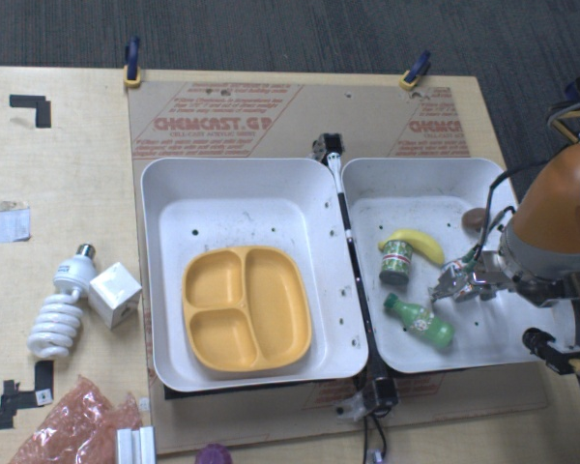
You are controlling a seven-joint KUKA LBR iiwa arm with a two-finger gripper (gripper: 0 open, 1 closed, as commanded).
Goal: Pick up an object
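I judge the step in hand to be the approach: the gripper (451, 286) sits low inside the right bin (435, 177), with nothing visibly between its fingers. At this size I cannot tell whether it is spread or pressed together, so I record its state as undetermined.

Candidate objects, all in the right bin: a green bottle (420, 321) lying on its side just below and left of the gripper; a small green can (395, 260) standing upright further left; a yellow banana (415, 245) touching or just beside the can's upper edge. A brownish item (475, 220) lies near the bin's far right wall, partly hidden by the arm; I cannot identify it.

The bottle is nearest. My judgement: the next move calls for centring over its body and closing across its narrow width, since a round body may roll away.

The left bin (174, 187) holds one yellow divided tray (246, 307) with three compartments.
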